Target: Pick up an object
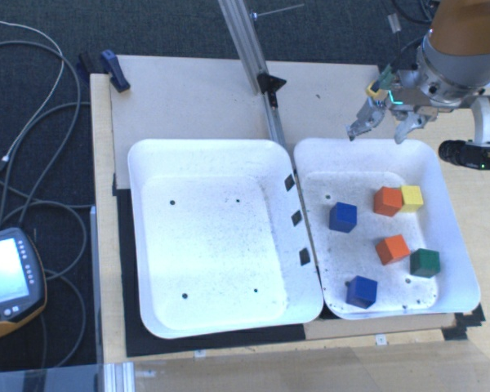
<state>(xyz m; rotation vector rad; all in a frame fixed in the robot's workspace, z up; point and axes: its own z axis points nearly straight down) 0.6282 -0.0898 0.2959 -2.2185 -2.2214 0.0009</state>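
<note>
- Fingers (361, 126) spread apart, nothing between them. Both tips visible, angled down toward the bins.
- Gripper (381, 129) sits upper right of frame, above the far rim of the right bin (461, 247), not down among the cubes.
- Arm (465, 23) comes in from the top right corner, orange band showing above the grey wrist.
- All six cubes are in the right bin, well apart from the gripper.
- Orange cube (387, 201) and yellow cube (412, 197) upper right of the bin floor, touching or just about.
- Blue cube (342, 216) left of those, standing alone.
- Second orange cube (392, 249) lower down, green cube (425, 262) just beside it on its right.
- Second blue cube (361, 291) near the bin's bottom edge.
- Left bin (143, 166) fills centre-left of frame, speckled white floor with a few dark dots.
- Three small black clips (296, 217) run down the seam where the two bins meet.
- Slanted metal rail (241, 31) crosses from top centre down to the gap between the bins.
- Blue clamp (114, 69) at the board's upper left corner.
- Handheld pendant (8, 280) with lit screen at far left, lower half of frame; cables (33, 137) looping on the dark floor above it.
</note>
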